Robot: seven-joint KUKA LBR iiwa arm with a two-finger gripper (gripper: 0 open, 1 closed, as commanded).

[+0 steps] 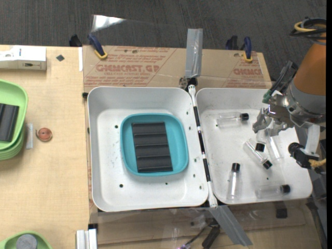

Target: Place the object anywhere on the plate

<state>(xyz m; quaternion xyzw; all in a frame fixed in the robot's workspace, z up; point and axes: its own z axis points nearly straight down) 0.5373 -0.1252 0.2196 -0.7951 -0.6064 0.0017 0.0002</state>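
Note:
A teal plate (126, 140) with a black ribbed insert (151, 147) lies in the left white bin (104, 108). Several clear vials with black caps lie in the right bin (220, 100): one at the back (232, 120), one near the front (233, 180), one at the front right (271, 190), and a pair in the middle (258, 152). My gripper (267, 127) hangs over the right bin's right side, just above and behind the middle pair of vials. I see nothing held in it.
The bins sit on a cardboard sheet (155, 64) clamped at the back. On the wooden bench to the left are a green tray (15, 102), a small orange disc (44, 134) and a white box (23, 58). A grey strip (194, 51) stands behind the bins.

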